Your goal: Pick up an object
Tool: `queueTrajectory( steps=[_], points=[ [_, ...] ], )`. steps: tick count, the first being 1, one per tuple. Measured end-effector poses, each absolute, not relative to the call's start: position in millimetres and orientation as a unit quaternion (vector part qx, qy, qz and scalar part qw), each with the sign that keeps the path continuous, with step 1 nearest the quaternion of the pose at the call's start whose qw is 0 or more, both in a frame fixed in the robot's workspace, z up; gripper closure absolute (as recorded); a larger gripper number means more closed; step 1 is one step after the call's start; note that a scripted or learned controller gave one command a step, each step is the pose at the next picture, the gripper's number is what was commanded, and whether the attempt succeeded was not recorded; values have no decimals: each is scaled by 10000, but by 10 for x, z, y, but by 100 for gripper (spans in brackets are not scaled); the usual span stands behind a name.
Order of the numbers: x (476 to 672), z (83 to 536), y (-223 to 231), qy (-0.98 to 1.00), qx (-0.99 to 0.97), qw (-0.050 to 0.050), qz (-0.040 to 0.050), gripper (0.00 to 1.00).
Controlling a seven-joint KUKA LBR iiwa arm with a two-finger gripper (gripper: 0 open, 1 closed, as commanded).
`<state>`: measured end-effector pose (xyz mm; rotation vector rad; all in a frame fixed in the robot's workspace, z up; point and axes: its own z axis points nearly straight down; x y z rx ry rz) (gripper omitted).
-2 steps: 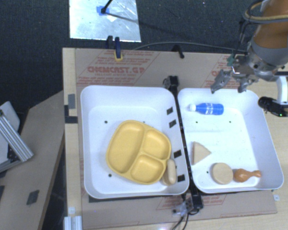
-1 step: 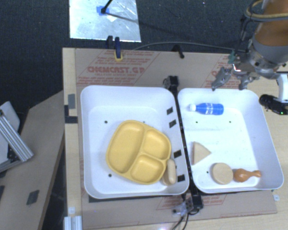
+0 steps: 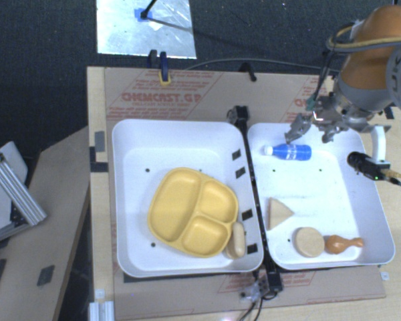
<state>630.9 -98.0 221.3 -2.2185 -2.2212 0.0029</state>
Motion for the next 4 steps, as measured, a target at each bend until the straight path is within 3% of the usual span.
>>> queueTrajectory(
  steps=[2,3,4],
  points=[
    [6293,1369,-950,-7076,-7066,9,7,0],
    [6310,1506,-956,-7077,-7065,-17,-12,100],
    [6306,2154,-933,-7085,-7057,-34,-27,100]
  ],
)
